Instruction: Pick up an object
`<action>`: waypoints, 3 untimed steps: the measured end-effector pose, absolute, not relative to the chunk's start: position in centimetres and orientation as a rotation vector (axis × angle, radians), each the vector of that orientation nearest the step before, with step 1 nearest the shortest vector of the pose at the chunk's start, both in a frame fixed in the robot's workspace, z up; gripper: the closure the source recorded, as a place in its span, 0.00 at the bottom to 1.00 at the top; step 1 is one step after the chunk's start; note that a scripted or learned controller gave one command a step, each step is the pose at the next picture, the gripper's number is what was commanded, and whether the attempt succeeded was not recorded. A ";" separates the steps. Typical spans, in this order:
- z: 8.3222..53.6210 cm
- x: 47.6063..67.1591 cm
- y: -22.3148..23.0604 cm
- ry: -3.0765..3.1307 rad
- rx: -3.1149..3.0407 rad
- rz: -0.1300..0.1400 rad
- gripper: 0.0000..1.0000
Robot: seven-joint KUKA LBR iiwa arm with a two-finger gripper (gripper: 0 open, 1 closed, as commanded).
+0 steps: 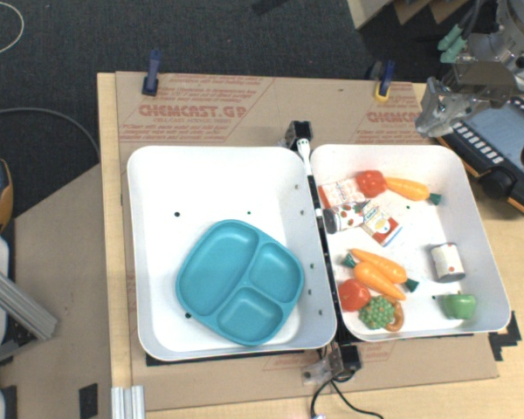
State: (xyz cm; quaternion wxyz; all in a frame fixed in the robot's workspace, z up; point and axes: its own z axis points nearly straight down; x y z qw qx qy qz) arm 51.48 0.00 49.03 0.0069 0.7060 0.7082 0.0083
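Cardboard-topped counter (244, 103), toys lying in right bin (485, 260); end effector (437, 112) hangs outside it, state unclear; nothing picked yet.

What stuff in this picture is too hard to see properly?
- The gripper, top right of the camera view: its fingers blur together, so open or shut is unclear.
- The arm above it: cut off by the top right corner.
- The print on the small cartons in the right bin: too small to read.
- The grey can: its label is too small to make out.
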 end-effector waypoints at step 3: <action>54.1 51.2 5.1 2.221 2.209 0.018 1.00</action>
